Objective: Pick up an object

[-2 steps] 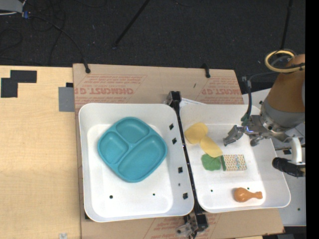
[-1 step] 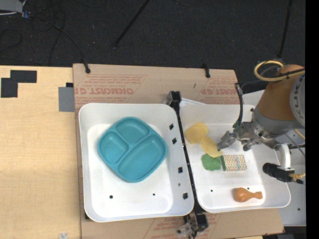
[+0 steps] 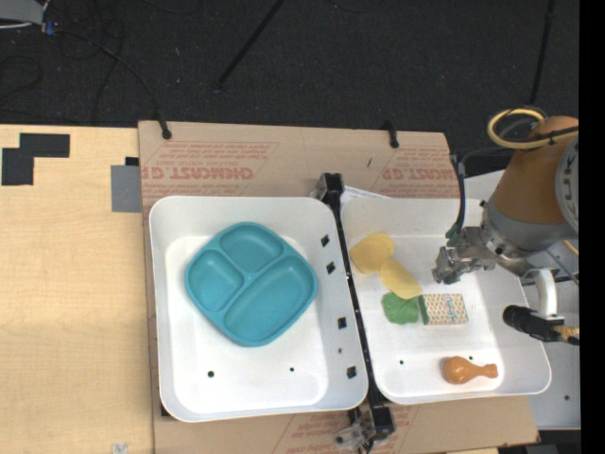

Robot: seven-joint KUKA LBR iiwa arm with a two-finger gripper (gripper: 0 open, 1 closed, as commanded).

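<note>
- Gripper (image 3: 452, 265) hangs over the right bin (image 3: 529, 376), just right of the yellow piece (image 3: 386, 263); whether it is open or closed cannot be told from this slant, and nothing shows in its grasp.
- Candidates all lie in that bin: the yellow piece, a green lump (image 3: 401, 308) touching its lower end, a speckled block (image 3: 445, 309) just right of the green lump, and an orange drumstick-shaped toy (image 3: 467, 370) below and apart.
- Yellow piece looks like light toy plastic — probably smooth, somewhat slippery, not fragile; best taken across its narrow lower part.
- Speckled block seems sponge-like and soft, so it would likely compress.
- Teal divided plate (image 3: 250, 284) lies in the left bin (image 3: 165, 253), well apart — broad and flat, a poor pinch.
</note>
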